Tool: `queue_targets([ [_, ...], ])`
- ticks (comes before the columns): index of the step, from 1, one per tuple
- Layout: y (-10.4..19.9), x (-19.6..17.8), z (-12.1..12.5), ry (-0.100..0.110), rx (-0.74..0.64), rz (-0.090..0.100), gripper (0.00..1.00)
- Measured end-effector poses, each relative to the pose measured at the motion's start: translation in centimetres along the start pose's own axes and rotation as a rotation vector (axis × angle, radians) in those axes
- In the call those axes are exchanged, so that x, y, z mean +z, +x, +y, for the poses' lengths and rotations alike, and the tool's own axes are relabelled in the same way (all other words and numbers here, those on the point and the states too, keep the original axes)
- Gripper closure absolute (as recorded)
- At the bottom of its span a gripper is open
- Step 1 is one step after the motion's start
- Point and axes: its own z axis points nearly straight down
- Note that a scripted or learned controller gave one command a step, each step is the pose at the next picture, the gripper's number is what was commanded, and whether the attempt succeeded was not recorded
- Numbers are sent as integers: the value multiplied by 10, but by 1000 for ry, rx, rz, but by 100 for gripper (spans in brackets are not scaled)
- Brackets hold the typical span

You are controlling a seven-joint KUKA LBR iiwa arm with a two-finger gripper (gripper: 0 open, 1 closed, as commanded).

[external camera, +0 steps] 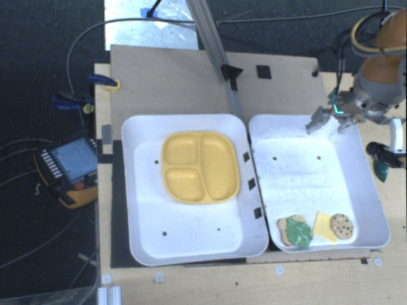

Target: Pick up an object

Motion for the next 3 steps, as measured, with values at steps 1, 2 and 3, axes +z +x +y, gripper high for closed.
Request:
queue_targets([
  [1,0,-1,0,-2,0,-1,0],
  [2,1,40,-2,0,1,-1,0],
  [3,-6,100,-4,2,3,0,0],
])
